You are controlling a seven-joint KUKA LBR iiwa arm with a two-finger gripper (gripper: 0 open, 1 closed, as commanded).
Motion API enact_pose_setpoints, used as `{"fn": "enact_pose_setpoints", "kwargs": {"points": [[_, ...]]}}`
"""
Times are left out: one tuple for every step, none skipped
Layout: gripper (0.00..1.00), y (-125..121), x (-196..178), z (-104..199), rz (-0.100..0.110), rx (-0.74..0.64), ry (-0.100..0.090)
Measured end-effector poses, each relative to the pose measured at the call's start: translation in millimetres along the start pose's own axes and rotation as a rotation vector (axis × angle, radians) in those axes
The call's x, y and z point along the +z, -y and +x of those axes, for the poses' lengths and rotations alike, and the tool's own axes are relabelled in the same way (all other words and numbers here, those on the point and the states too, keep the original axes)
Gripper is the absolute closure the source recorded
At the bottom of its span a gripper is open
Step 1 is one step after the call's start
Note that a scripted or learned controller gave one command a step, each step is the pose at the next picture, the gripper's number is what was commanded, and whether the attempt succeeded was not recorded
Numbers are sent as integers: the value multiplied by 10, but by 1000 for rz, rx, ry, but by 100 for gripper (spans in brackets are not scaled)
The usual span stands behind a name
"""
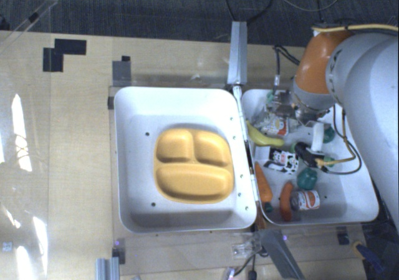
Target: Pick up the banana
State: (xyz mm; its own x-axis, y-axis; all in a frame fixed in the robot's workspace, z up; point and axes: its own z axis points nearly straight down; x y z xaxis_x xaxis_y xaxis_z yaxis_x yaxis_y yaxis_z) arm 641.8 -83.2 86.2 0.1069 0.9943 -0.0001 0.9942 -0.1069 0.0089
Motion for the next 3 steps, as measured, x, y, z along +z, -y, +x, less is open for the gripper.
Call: {"fn": "enact_pose_setpoints", "kwargs": {"points": [[100,-11,-72,13,2,-5,-1],[100,443,-998,500,4,196,0],[100,638,-1493,776,4,55,-1]]}}
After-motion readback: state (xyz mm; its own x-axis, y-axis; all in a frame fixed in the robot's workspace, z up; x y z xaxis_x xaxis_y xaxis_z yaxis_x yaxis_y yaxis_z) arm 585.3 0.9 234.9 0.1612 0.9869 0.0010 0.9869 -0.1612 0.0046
